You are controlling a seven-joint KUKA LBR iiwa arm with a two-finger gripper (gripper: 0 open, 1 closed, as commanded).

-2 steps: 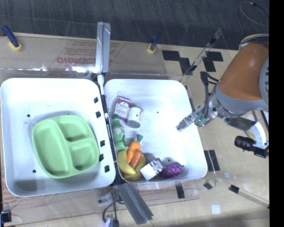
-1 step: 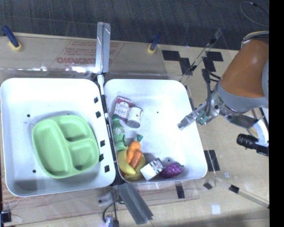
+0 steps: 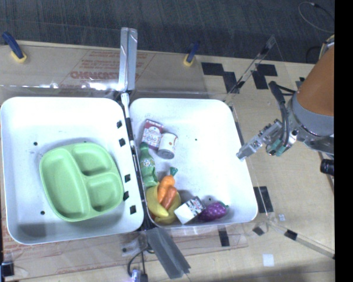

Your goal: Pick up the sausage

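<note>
Grapes [image 3: 213,211] in right bin [image 3: 223,140]

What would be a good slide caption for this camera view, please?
Gripper poised beside the right bin of toy food; green tray in the left.

- The right bin [image 3: 223,113] has bare floor across its upper and right-hand parts, toward the frame's centre-right.
- Toys crowd its left wall and lower edge: a can [image 3: 166,145], a carrot [image 3: 166,188], grapes [image 3: 214,210] (packed closely together).
- A green tray [image 3: 82,181] covers most of the left bin [image 3: 23,116], leaving bare margins.
</note>
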